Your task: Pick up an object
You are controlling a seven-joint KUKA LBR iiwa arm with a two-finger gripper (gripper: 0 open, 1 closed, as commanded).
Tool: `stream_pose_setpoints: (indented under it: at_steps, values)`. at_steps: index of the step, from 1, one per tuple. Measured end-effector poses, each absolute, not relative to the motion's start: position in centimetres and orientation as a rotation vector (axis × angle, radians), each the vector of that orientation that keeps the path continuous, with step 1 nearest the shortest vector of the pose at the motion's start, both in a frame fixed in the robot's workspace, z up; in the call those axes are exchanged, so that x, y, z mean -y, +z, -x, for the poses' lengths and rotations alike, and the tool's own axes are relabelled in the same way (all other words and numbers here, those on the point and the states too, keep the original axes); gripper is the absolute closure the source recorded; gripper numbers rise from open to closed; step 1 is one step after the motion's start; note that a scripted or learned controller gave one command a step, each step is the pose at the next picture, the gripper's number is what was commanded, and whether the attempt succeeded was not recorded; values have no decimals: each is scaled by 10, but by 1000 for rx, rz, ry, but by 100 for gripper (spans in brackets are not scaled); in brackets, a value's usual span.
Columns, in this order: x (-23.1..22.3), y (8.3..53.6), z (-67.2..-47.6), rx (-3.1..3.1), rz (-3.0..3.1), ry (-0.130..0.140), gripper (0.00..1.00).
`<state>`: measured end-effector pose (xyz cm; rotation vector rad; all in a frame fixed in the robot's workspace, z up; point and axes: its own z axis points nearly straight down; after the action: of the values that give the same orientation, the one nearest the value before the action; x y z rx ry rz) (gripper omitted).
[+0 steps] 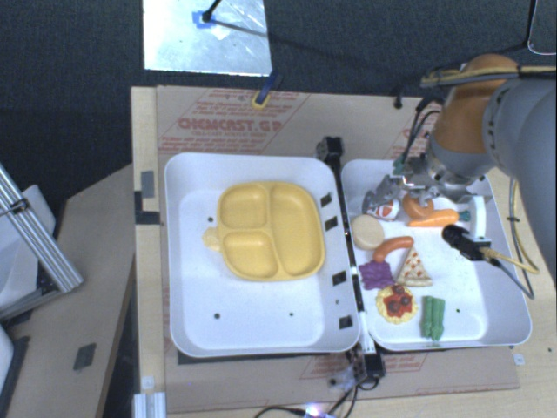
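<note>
On dark carpet, a cardboard-topped bench [228, 120] bears a left bin [187, 233] with a yellow tray [265, 231] and a right bin [496, 312] where toy food [398, 273] crowds below the gripper [389, 197], grip unclear.

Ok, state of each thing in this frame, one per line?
Tray: flat in the left bin, compartments bare.
Pincer: low in the right bin, over the top-left toys.
Sausage: lying loose.
Pizza slice: lying flat.
Green piece: lying near the front wall.
</note>
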<state>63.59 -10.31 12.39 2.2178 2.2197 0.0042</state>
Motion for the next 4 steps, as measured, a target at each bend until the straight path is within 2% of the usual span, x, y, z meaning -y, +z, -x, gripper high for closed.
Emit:
stream_pose_setpoints:
  at_steps: [1, 2, 3, 4]
  values:
    - [103, 133, -636, -2220, -2217, 5, 100]
    - [112, 194, -637, -2217, -2216, 7, 100]
    - [112, 227, -638, -2223, -2214, 6, 100]
    - [94, 237, -589, -2223, -2220, 1, 100]
